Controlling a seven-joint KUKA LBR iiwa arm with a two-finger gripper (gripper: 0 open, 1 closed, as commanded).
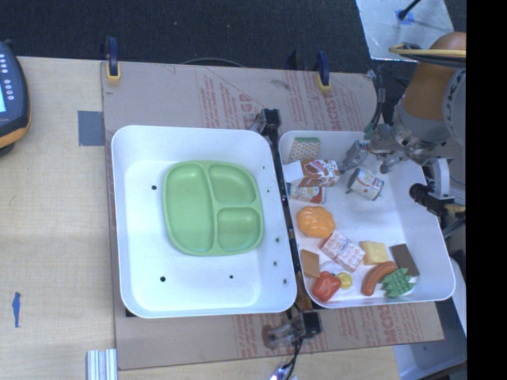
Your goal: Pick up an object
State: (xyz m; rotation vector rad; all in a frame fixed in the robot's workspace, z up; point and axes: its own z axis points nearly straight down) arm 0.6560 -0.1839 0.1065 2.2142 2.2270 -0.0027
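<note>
Tool (366,167) low over the back of the right bin (432,236), above a small white carton (366,184).
From the overhead camera, the grey arm (428,101) comes in from the right; I cannot tell how far the tool is open or whether it grips the carton just beneath it. Nearby lie a red-and-white packet (315,170) and a green-topped box (305,148); further forward sit an orange (314,221), a red pepper (325,286), a sausage (378,277) and a green toy (398,283). The left bin (142,267) on the counter (47,236) holds a green divided plate (212,207).
</note>
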